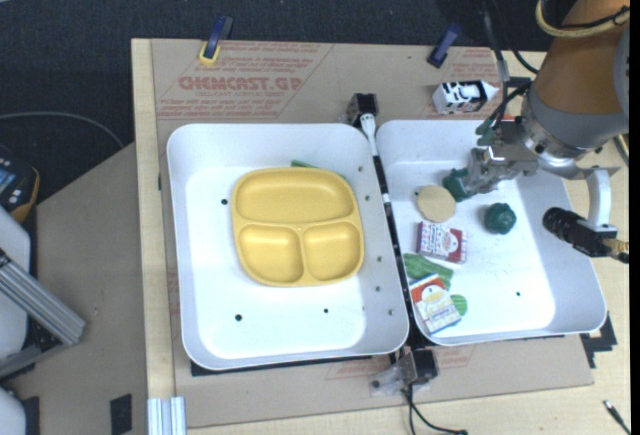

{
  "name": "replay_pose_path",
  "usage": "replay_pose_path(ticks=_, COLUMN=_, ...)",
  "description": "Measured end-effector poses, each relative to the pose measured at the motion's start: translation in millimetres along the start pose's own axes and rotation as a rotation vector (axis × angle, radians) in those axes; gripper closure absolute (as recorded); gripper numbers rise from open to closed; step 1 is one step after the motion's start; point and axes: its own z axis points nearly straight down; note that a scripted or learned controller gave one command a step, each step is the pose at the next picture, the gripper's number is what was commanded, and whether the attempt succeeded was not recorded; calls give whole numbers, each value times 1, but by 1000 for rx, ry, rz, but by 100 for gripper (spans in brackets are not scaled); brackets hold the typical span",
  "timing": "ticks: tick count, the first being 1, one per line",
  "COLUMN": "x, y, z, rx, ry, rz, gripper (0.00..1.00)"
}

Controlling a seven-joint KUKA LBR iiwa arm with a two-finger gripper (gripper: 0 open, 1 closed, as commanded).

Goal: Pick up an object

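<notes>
Now the two-finger gripper (470, 179) hangs low beside the round tan disc (436, 203), mid-approach; finger state unclear; next, centre over it.

Two bins are set side by side on the bench (250, 73). In the left bin (190, 253) a divided tray (297, 223) is placed near the middle. In the right bin (560, 273) a round disc (436, 203) is found toward the back left, with a ball (499, 217) to its right. A small carton (441, 243) is laid just in front of the disc, and a flat packet (437, 303) lies in front of the carton, near the front left corner. The hand (478, 173) is positioned over the back of the right bin, behind the disc and the ball.
</notes>
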Motion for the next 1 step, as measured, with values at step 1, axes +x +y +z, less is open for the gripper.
replay_pose_path(ticks=1, x=2, y=6, z=8, rx=-1, ry=0, rz=-2, gripper=100)
